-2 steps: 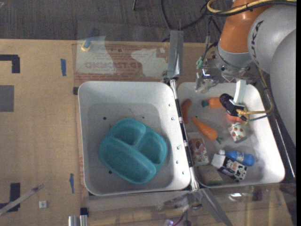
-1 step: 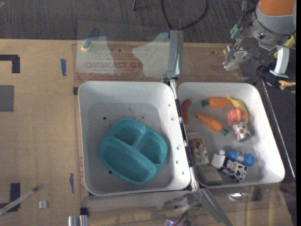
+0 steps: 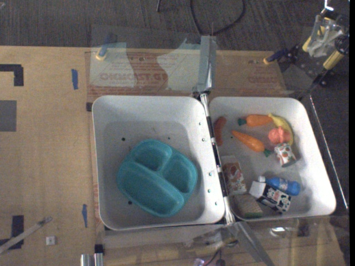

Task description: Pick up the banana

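Banana in right bin, upper right of frame.
It touches a carrot and pink item; jaws' state: cannot tell.

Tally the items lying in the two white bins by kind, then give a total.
Tray: 1, teal tray
Banana: 1, banana
Carrots: 2
Sausage: 1
Pink item: 1
Cartons and packets: 4
Bottle: 1
Total: 11
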`<state>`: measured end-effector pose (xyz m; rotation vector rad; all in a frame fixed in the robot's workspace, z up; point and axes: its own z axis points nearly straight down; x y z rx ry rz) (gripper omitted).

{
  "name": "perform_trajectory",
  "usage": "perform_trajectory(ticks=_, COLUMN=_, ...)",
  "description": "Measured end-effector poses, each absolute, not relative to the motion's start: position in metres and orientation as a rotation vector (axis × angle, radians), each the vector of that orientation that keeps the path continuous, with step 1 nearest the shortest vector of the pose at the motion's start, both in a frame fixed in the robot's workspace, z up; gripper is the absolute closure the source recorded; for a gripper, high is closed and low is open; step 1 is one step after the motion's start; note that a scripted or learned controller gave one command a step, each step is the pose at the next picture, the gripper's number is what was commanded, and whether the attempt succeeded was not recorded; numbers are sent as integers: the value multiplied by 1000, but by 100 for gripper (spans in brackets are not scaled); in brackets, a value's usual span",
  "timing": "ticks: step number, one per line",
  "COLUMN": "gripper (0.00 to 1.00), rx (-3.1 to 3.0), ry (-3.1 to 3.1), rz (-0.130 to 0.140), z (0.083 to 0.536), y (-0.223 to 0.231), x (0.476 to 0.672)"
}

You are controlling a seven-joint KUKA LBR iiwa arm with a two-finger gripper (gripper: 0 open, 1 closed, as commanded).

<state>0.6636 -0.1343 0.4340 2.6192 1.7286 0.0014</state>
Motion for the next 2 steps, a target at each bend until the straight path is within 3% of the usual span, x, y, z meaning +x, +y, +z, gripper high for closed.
perform_trajectory(ticks=1, gripper=100, rx=2767, ry=1491, rz=-5, z=435, y=-144, x=645)
perform_trajectory(ticks=2, gripper=100, rx=2605, ry=1759, rz=-3, z=313, y=-47, x=635)
